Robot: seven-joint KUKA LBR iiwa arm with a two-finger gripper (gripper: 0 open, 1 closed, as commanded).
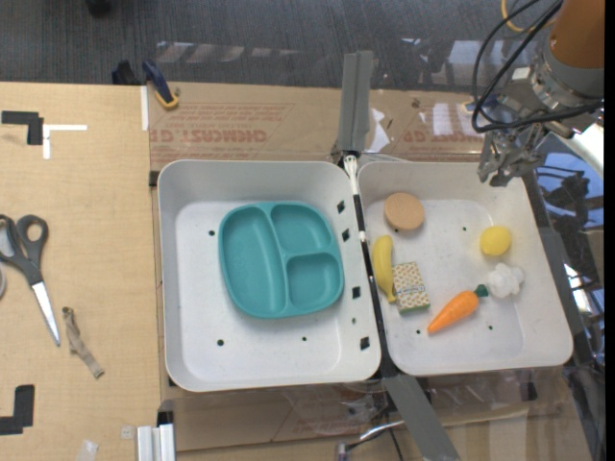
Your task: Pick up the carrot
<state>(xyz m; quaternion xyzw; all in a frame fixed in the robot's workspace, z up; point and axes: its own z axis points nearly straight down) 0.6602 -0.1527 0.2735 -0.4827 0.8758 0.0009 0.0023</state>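
An orange carrot [454, 310] with a green tip lies slanted in the front part of the right bin [538, 349]. My gripper [502, 166] hangs above the bin's far right corner, well behind the carrot and to its right. Nothing shows between its fingers.
The right bin also holds a yellow banana [383, 264], a patterned box [411, 285], a tan round disc [405, 211], a yellow lemon [496, 241] and a white lump [504, 279] beside the carrot's green tip. A teal divided plate [282, 258] lies in the left bin [183, 286]. Scissors [34, 267] rest on the bench at the left.
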